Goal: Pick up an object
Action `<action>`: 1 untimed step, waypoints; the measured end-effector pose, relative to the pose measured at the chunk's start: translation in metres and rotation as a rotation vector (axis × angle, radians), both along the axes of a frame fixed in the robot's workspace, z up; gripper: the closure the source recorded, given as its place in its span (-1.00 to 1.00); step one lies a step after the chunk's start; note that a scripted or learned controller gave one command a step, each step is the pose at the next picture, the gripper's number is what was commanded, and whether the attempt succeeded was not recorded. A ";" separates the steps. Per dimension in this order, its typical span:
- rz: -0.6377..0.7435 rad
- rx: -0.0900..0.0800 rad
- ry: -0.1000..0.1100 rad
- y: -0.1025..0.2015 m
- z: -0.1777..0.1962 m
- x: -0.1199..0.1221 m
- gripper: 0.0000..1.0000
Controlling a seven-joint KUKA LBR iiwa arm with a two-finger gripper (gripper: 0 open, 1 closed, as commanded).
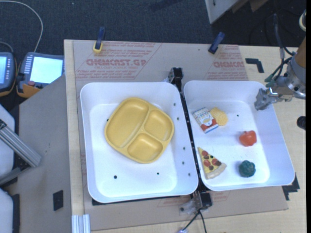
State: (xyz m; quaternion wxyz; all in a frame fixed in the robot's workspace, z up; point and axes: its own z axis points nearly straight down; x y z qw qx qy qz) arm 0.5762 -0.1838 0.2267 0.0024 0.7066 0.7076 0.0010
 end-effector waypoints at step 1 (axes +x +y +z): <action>0.005 0.005 0.005 0.060 0.009 -0.006 1.00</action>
